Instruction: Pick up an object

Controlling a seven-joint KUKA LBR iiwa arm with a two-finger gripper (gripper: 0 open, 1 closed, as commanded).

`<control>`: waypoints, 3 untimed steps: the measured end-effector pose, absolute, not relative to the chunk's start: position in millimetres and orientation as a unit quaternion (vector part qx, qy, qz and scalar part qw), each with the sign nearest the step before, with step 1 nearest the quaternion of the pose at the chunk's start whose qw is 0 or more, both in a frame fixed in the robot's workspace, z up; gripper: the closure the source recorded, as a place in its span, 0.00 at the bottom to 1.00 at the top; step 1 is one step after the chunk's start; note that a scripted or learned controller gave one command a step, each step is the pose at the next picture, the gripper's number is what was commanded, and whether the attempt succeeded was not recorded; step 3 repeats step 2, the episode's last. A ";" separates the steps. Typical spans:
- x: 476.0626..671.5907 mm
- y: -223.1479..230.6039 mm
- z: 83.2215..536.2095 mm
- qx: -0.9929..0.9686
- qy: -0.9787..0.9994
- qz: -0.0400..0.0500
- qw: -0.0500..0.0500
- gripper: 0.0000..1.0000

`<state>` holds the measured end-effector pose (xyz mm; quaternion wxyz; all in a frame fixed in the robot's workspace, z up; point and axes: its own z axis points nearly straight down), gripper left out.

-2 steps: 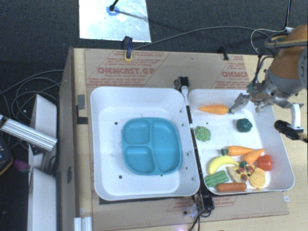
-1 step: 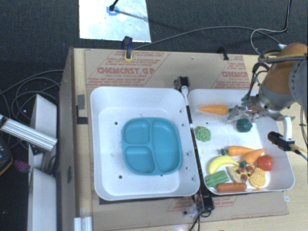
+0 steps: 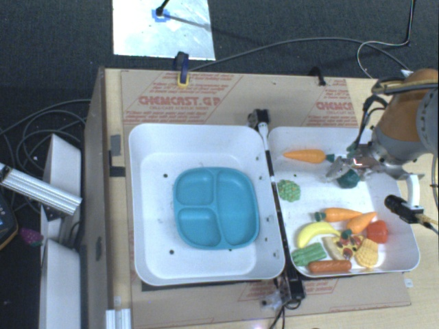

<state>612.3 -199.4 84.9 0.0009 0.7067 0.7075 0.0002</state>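
The claw [image 3: 345,171] sits low inside the right bin [image 3: 384,262], near that bin's far wall, at the end of the grey arm [image 3: 405,125] with its orange band. Its metal tips are down on a small dark teal object [image 3: 350,179]; whether the object is actually between the fingers, or how far they are spread, I cannot tell from this angle.

Taking the right bin as the landmark: a carrot [image 3: 305,155] lies in its far part, just beside the claw toward the bin's left wall. A green broccoli piece [image 3: 289,190] rests by the left wall, near the middle. The near part is crowded: a second carrot [image 3: 337,214], an orange piece [image 3: 361,221], a red tomato [image 3: 377,232], a banana [image 3: 314,234], a green ridged piece [image 3: 309,253], a corn cob [image 3: 367,253] and a sausage [image 3: 329,266] lie touching or just beside one another. The middle floor of the bin, between the claw and this pile, is bare white.

Left of the right bin, touching it along a shared rim, is the left bin [image 3: 154,184], holding a blue divided plate [image 3: 215,207]. Both stand on a desk [image 3: 226,94] covered in brown printed board. Beyond the desk's far edge lies a shiny sheet [image 3: 137,19] on dark carpet, with cables trailing.
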 end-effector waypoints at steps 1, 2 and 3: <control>613.6 -199.5 96.2 0.706 0.708 0.001 0.003 1.00; 612.4 -157.6 164.3 0.705 0.709 0.002 0.002 1.00; 612.4 -157.6 164.3 0.705 0.709 0.002 0.002 1.00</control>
